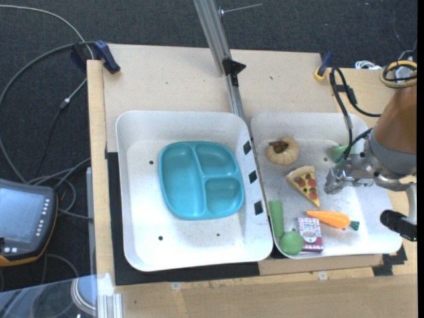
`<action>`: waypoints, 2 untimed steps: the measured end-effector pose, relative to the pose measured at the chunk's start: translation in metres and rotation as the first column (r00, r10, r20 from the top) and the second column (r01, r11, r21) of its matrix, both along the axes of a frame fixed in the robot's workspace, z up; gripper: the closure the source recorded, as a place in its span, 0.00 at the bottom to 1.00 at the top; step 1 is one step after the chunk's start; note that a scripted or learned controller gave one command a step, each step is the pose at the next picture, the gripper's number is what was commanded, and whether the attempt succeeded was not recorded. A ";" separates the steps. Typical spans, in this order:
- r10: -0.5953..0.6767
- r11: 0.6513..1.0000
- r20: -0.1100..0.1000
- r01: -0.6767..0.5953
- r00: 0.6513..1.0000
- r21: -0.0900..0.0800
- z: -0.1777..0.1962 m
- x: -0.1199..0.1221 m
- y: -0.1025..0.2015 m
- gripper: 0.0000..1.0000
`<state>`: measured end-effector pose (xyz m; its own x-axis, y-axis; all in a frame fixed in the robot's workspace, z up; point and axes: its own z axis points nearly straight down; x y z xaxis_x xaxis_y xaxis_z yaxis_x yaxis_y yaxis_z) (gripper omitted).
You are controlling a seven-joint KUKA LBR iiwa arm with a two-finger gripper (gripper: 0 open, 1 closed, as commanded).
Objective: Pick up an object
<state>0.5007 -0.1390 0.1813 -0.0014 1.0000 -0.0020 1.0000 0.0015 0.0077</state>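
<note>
Two white bins sit side by side on the surface (165, 78); the left bin (132, 244) carries a teal divided plate (200, 179), and the right bin (262, 126) holds everything I could pick. From my seat I count a brown muffin-like toy (283, 150) near the back, a pizza slice (305, 183) in the middle, an orange carrot (329, 218) toward the front right, a small pink carton (310, 234) just in front of it, and a green pear-like piece (290, 242) with a green stick (275, 216) at the front left edge.

The gripper (333, 181) hangs low over the right half of that bin, just right of the pizza slice and behind the carrot. Nothing sits between the fingers as far as I can see, and I cannot tell how wide they are spread; the metal parts blur together at this angle.

I judge this to be the approach. The pizza slice is nearest, but it lies flat, so I would want the fingers straddling its narrow width and pressed right down to the bin floor before closing. The carrot looks the kinder target: rounded, well apart from its neighbours, best taken across its middle.
</note>
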 end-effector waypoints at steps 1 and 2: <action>0.001 1.000 0.001 -0.001 1.000 0.000 0.063 -0.003 -0.002 1.00; 0.000 1.000 -0.005 0.000 1.000 0.001 0.069 -0.002 -0.002 1.00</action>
<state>0.4990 -0.1410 0.2508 -0.0013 1.0000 -0.0006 1.0000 0.0013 0.0029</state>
